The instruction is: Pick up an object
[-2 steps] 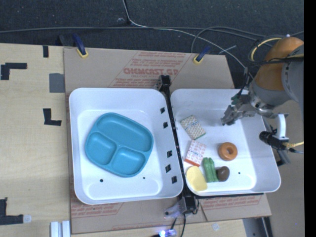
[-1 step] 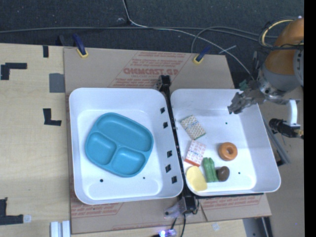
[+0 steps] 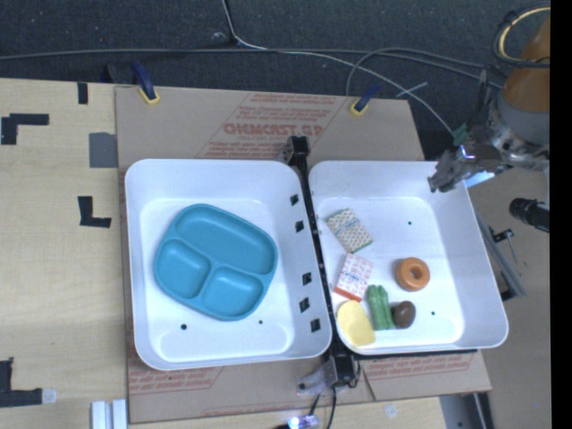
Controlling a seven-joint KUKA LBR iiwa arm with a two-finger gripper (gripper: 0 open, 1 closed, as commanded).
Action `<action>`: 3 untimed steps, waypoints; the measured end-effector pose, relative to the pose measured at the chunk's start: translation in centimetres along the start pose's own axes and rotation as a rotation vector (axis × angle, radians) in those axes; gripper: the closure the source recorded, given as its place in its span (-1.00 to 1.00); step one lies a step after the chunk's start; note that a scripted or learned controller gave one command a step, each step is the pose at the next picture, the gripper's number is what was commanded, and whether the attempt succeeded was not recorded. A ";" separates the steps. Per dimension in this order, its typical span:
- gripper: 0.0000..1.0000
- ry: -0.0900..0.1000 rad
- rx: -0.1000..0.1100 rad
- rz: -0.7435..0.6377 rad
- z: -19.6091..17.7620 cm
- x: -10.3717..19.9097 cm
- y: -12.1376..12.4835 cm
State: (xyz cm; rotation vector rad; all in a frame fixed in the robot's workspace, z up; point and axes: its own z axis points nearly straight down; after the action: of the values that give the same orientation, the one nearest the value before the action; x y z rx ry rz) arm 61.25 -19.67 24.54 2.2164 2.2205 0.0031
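Observation:
The right bin (image 3: pixel 447 239) holds several small things: a checkered packet (image 3: pixel 349 230), a red-and-white packet (image 3: pixel 355 277), a brown donut (image 3: pixel 412 273), a green piece (image 3: pixel 379 307), a yellow piece (image 3: pixel 356 323) and a dark brown piece (image 3: pixel 404 313). My gripper (image 3: pixel 444 176) hangs at the bin's upper right rim, apart from all of them, with nothing seen in it. The arm's orange band (image 3: pixel 527 52) shows at the far right.
The left bin (image 3: pixel 143 239) holds a blue divided plate (image 3: pixel 214 260). A black divider (image 3: pixel 307 239) runs between the bins. Cables (image 3: pixel 295 52) cross the dark floor behind the cardboard sheet (image 3: pixel 268 123). Blue-yellow clamps (image 3: pixel 143 86) pin the sheet's back edge.

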 end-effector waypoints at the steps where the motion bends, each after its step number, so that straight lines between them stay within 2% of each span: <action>1: 1.00 0.001 0.004 0.000 -1.0 0.0 0.1; 3: 1.00 0.002 0.006 -0.004 -0.9 11.1 0.5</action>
State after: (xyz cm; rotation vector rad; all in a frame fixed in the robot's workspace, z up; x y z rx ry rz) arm 61.71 -8.61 25.42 2.2160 2.2292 -0.0010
